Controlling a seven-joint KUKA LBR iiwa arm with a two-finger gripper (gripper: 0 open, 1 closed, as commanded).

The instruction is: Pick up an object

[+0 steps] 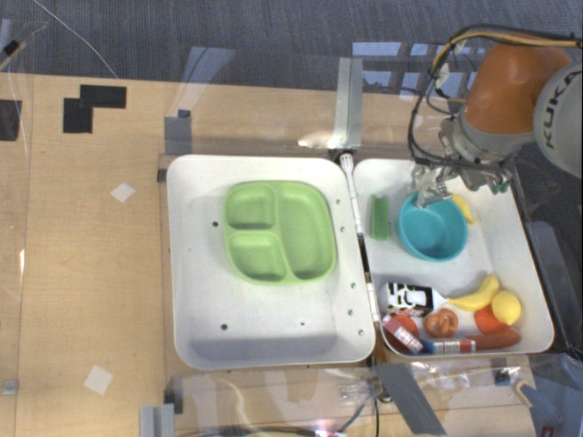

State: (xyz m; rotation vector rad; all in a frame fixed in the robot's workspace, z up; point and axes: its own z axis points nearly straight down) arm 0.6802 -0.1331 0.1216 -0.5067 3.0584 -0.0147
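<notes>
White letters "KU" show on my grey arm's far-right edge. My end effector (435, 187) hangs over the far rim of the round teal plastic bowl (434, 229) in the right white bin (533, 271); I cannot tell its state. A green block (379, 217) lies left of the bowl; a yellow banana (479, 294) sits nearer. The green divided plate (277, 231) occupies the left white bin (196, 317).

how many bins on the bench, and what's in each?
2. Left bin holds a green divided plate. Right bin holds a teal bowl under the gripper, plus toy food piled at its near end; some pieces may be hidden there.
</notes>
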